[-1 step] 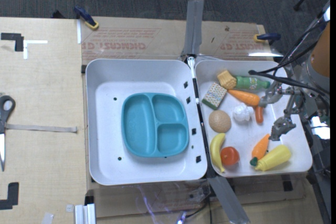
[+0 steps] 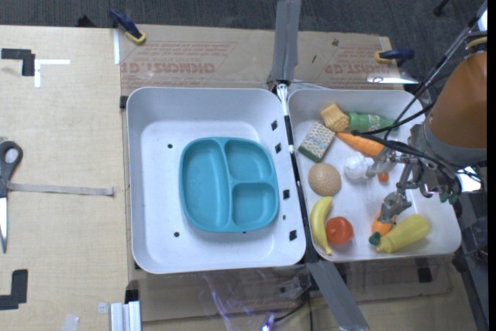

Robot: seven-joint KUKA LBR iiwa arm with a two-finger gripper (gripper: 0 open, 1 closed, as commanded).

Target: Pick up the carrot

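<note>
We see two white bins side by side on the bench. The left bin [image 2: 143,167] carries a blue divided plate [image 2: 229,184] in its middle. The right bin [image 2: 442,244] holds the food items.

The carrot [image 2: 361,142] lies in the right bin's far half, slanting from near the far edge toward the right edge, its tip pointing to the divider between the bins. Just beyond it are a tan cracker-like block [image 2: 335,117] and a green item [image 2: 366,121]; a speckled sponge-like block [image 2: 316,141] lies beside its tip.

The tool [image 2: 393,205] hangs low over the near right part of the same bin, reaching in from the right edge. It is well nearward of the carrot and apart from it; nothing of the carrot sits between its fingers. Its tip is just above a small orange item [image 2: 381,227] next to a yellow squash-like item [image 2: 404,233]. We cannot tell whether the fingers are spread or pressed together.

Nearer the divider lie a brown round item [image 2: 325,179], a banana [image 2: 320,222] and a tomato [image 2: 339,230]. A small white item [image 2: 355,167] rests between the carrot and the tool.
</note>
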